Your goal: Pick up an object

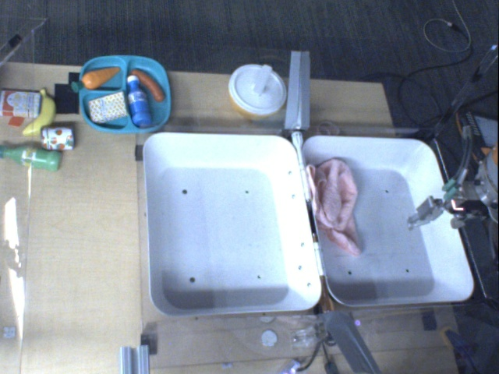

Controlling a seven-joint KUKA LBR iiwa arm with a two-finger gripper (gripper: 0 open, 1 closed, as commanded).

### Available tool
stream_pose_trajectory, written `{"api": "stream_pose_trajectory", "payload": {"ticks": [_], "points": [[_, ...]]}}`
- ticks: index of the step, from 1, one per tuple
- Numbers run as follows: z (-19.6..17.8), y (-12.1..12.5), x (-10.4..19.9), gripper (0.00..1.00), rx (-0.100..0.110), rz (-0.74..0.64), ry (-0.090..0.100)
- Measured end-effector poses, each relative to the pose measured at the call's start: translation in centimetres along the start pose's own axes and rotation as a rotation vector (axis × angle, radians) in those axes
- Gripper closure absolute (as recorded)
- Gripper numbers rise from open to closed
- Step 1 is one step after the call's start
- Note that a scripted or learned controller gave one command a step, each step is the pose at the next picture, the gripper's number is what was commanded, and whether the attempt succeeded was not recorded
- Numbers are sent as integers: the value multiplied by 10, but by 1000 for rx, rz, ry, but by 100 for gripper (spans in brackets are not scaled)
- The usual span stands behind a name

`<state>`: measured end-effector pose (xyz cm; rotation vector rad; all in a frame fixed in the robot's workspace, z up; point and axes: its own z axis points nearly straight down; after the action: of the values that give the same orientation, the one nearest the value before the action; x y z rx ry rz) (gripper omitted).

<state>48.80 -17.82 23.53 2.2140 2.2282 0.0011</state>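
One pink cloth (pixel 335 202) sits bunched at the right bin's (pixel 390 291) left wall. My jaws (pixel 425 211) hang well right of it, can't tell if open. I'd aim for its thick middle.

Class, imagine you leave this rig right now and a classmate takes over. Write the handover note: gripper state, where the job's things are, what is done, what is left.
Gripper: over the right part of the right bin, nothing seen between its fingers; open or shut cannot be told from this view.
Pink cloth: crumpled in the right bin, lying along its left wall, apart from the gripper.
Left bin: beside the right bin, sharing the middle divider.
Done: nothing picked up yet.
Left: move the gripper left over the cloth, lower, close on it and lift.
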Motion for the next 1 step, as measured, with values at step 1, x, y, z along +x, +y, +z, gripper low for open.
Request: {"api": "stream_pose_trajectory", "payload": {"ticks": [1], "points": [[106, 120, 12, 0, 0, -161, -1]]}}
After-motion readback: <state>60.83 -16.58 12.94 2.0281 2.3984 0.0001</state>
